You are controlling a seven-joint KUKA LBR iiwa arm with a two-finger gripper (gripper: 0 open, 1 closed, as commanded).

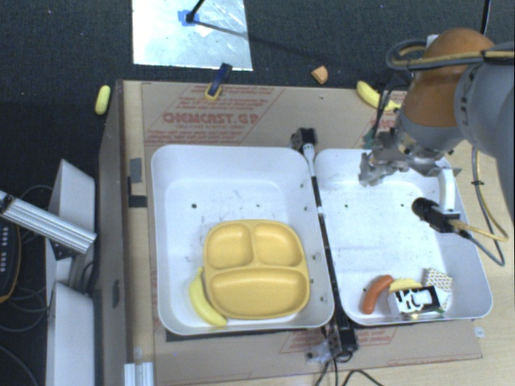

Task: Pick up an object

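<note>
Camera view shows the end effector [375, 172] at the upper edge of the right bin [354, 240], over bare floor; whether it is released or clenched cannot be told. Nothing is seen in its grasp, so the approach step looks in hand. Candidates lie at the bin's lower right: a sausage [375, 293] just beside a black-and-white box [418, 300]. In my judgement, the next move calls for travelling down-frame and descending over one

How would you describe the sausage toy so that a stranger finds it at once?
Look in the right bin, at its near edge. The sausage toy lies there, left of a small banana and a black-and-white box. It alone is orange-red and rod-shaped.
</note>
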